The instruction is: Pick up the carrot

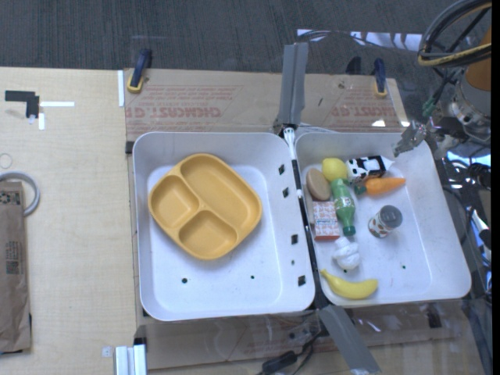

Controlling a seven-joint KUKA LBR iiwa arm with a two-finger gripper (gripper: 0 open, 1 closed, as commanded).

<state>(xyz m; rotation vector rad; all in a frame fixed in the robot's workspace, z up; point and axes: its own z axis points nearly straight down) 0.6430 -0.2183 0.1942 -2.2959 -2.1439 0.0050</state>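
Currently | carrot (383,184) lies flat in the right bin (437,233), near its far rim beside the green bottle (343,204) | claw (412,137) hovers over the bin's far right corner, grip state unreadable | carrot's right side looks clear for approach

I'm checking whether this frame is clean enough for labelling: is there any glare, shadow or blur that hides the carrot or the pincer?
In the camera view, the carrot is sharp and evenly lit, with only a soft shadow beneath it; the right bin shows mild sheen, no blown-out glare; the pincer at the bin's upper right edge is small and slightly blurred, so its detail is hard to read.
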